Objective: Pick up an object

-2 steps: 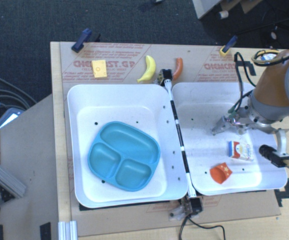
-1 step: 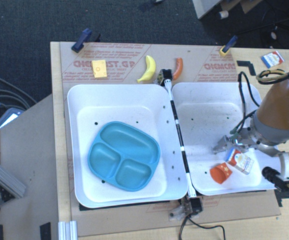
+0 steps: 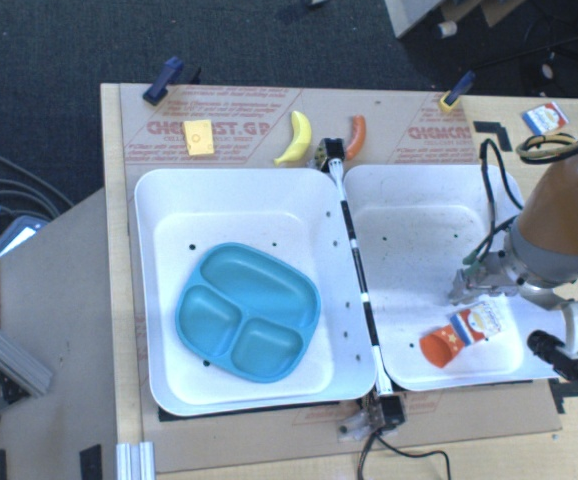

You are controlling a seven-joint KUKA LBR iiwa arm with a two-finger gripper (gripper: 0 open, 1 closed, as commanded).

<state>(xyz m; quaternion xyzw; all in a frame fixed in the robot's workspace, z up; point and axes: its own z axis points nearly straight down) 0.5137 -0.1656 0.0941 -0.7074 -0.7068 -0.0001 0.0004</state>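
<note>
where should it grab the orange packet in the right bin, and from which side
Probably from above, across the packet's narrow middle. It lies flat and slanted on the right bin floor, so its short width suits the gripper best; the near wall crowds its orange end.

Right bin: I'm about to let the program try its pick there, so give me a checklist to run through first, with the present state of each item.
1. Target in the right bin: ok, a red-and-white packet lies near the front wall.
2. Packet free of neighbours: ok, nothing else touches it.
3. Gripper over the packet: not ok, it sits just behind it.
4. Jaws open: cannot tell, the wrist hides them.
5. Packet already held: not ok, it lies on the bin floor.
6. Left bin out of the way: ok, its blue tray sits beyond the divider.
</note>
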